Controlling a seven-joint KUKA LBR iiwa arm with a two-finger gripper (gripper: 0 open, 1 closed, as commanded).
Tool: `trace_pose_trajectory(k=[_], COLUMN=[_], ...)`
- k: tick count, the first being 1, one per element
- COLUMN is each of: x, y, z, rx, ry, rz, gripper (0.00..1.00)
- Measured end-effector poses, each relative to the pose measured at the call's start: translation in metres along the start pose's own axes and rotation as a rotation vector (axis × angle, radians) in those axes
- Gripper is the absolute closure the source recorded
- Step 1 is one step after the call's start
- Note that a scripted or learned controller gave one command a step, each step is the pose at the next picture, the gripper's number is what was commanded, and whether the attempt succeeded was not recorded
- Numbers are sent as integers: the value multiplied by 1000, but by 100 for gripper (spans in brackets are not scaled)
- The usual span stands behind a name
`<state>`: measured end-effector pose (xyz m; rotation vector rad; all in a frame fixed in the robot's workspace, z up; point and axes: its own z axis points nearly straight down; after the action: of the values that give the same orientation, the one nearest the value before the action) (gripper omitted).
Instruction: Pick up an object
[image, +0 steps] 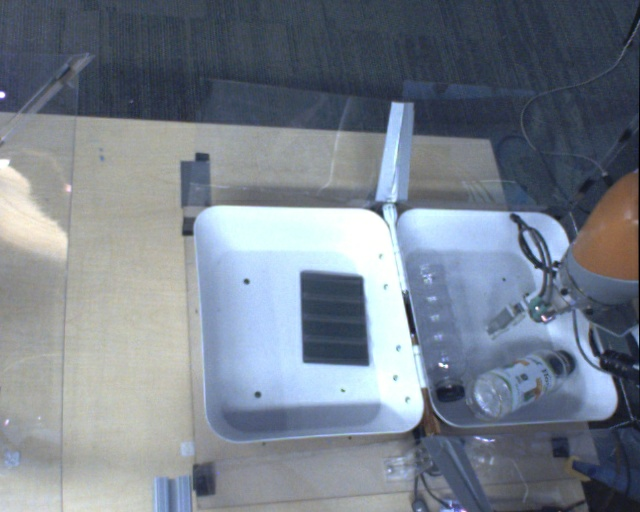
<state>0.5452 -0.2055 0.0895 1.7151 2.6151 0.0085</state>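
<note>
On pale wooden bench: two shallow white bins | left bin: dark ribbed rectangular pad | right bin: clear plastic bottle lying near front edge | gripper above bottle, grip state unclear | dark grey carpet beyond.

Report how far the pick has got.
Done: the arm has reached over the right bin, with its hand low inside it. In hand: nothing visibly held. Left: the grasp and lift. The clear bottle lies on its side on the bin floor; the dark ridged block sits in the left bin.
</note>
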Motion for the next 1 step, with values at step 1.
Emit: trace_pose_trajectory(k=[1], x=[34], y=[-38], z=[-2], rx=[-1], ry=[-1], rz=[-36], gripper=[0])
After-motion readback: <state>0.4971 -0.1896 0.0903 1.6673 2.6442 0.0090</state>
